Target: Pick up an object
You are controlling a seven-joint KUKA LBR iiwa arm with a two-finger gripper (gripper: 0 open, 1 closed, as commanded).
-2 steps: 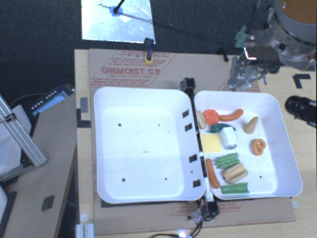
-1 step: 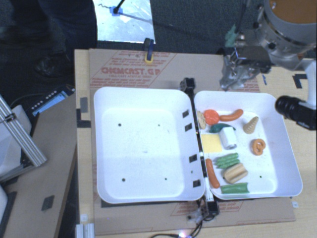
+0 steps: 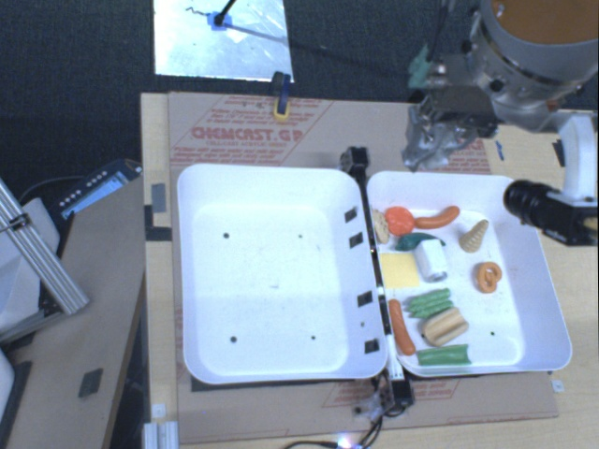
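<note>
The right bin [image 3: 538,297] holds several toy foods: a red tomato [image 3: 401,220], an orange sausage [image 3: 437,218], a beige cone [image 3: 474,236], a white can [image 3: 431,260], a yellow cheese slice [image 3: 400,271], a pretzel [image 3: 487,276], green beans [image 3: 429,301], a bread roll [image 3: 445,325] and a green pod [image 3: 442,354]. My gripper [image 3: 436,148] hangs over the bin's far rim, up and behind the tomato and sausage. It touches none of the foods.
The left bin [image 3: 201,181] lies beside the right one, with black clips [image 3: 363,241] along the shared wall. A black device [image 3: 547,210] juts in at the right rim. A yellow-blue clamp [image 3: 280,96] and a shiny sheet [image 3: 220,26] lie behind the bins.
</note>
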